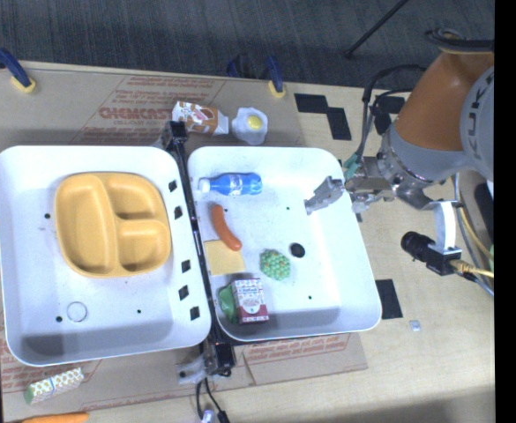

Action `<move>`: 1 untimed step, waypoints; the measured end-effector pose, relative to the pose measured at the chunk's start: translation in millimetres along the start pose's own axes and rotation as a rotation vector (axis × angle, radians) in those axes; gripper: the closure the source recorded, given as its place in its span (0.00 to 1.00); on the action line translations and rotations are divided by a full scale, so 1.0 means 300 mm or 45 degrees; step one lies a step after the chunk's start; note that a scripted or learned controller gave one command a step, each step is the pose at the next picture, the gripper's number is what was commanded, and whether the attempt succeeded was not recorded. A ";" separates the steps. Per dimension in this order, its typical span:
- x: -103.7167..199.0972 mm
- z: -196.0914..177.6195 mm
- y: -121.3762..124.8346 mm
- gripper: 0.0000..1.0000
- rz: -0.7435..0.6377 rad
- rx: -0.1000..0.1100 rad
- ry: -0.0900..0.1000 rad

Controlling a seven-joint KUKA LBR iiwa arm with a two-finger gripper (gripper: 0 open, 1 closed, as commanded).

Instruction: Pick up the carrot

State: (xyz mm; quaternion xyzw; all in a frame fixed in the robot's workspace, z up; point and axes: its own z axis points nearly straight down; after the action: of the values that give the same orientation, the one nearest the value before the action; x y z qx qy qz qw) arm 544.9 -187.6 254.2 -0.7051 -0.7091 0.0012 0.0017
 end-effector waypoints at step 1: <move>0.227 0.466 -0.004 0.00 0.014 0.004 0.002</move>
State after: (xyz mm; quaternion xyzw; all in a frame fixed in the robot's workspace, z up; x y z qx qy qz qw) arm 542.7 -119.5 114.3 -0.7091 -0.7051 0.0020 0.0033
